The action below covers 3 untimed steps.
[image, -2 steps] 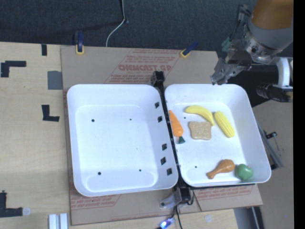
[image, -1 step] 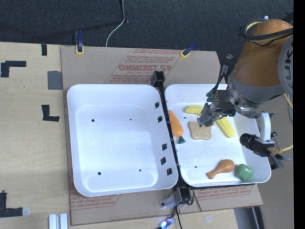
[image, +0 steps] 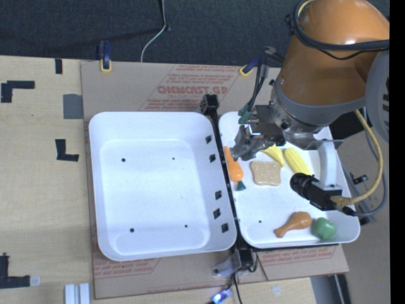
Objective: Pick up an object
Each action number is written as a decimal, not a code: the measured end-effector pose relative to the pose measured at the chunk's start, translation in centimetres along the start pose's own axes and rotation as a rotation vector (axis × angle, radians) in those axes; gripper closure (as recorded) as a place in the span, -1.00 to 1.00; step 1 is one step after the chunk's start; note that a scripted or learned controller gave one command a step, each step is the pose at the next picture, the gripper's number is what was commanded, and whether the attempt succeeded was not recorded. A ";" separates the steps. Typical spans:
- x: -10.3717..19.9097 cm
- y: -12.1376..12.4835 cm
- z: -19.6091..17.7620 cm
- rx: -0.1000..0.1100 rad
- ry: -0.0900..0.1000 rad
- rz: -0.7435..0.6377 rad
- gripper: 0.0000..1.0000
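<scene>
The right bin [image: 253, 233] holds several toy foods. An orange carrot [image: 233, 168] lies along its left wall. A tan slice of bread [image: 266, 173] lies in the middle. A yellow banana [image: 273, 156] and a yellow corn cob [image: 297, 160] lie to the right of the bread. A brown drumstick [image: 293, 223] and a green round piece [image: 325, 228] lie near the front. My gripper [image: 245, 145] hangs low over the bin's left part, just above and right of the carrot's top end. The arm's grey wrist and orange band cover the bin's back part.
The left bin [image: 152, 182] stands beside the right one, their walls meeting at black clips [image: 218, 195]. A black cable fitting [image: 313, 190] hangs over the right bin. Both bins rest on a cardboard sheet [image: 183, 87].
</scene>
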<state>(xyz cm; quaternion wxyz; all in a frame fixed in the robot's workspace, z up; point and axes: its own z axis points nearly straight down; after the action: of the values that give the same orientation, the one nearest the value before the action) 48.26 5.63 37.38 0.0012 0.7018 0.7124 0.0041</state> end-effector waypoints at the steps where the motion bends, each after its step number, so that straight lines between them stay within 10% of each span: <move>1: 2.6 1.2 -10.3 -0.003 -0.002 0.009 1.00; 3: 2.5 1.2 -11.6 0.011 -0.006 0.011 1.00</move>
<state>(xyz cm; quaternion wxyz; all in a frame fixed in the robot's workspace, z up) 49.30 8.11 49.00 -0.0004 0.7056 0.7086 -0.0018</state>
